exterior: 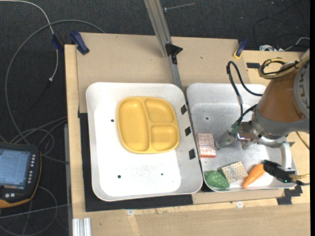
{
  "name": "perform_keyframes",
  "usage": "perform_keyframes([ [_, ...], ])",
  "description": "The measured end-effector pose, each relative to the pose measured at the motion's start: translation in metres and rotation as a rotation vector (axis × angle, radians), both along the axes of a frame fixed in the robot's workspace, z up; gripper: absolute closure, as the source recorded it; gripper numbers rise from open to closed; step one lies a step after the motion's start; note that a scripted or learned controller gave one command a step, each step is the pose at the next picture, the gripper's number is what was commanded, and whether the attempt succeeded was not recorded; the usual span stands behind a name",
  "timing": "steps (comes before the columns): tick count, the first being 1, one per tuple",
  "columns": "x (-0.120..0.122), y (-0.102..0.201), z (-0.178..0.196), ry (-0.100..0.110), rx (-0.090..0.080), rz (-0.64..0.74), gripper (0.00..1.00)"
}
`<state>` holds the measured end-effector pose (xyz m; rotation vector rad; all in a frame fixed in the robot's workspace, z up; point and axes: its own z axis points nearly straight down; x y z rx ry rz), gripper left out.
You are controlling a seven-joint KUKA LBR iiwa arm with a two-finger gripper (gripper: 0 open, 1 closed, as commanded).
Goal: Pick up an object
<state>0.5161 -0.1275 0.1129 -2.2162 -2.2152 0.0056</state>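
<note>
In the right bin [216, 100] lie a small red-and-white box [206, 144], a green lumpy object [216, 179], a patterned beige block [234, 171] and an orange carrot [253, 175]. My gripper [227, 139] hangs low over the middle of this bin, just right of the box and above the beige block. It points left from the orange-banded wrist [274, 107]. Nothing is seen held in it.
The left bin [101, 146] holds a yellow divided plate [147, 124]. A metal post [160, 21] rises behind the gap between the bins. A black part of the arm [278, 171] sits over the right bin's near right corner, beside the carrot.
</note>
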Motion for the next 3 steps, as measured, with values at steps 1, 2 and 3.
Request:
perform_keyframes([
  [1,0.003,0.0,0.014,-0.01,-0.002,0.001,1.0],
  [2,0.006,-0.002,0.058,-0.014,-0.004,0.002,1.0],
  [3,0.003,-0.002,0.102,-0.014,-0.005,0.002,1.0],
])
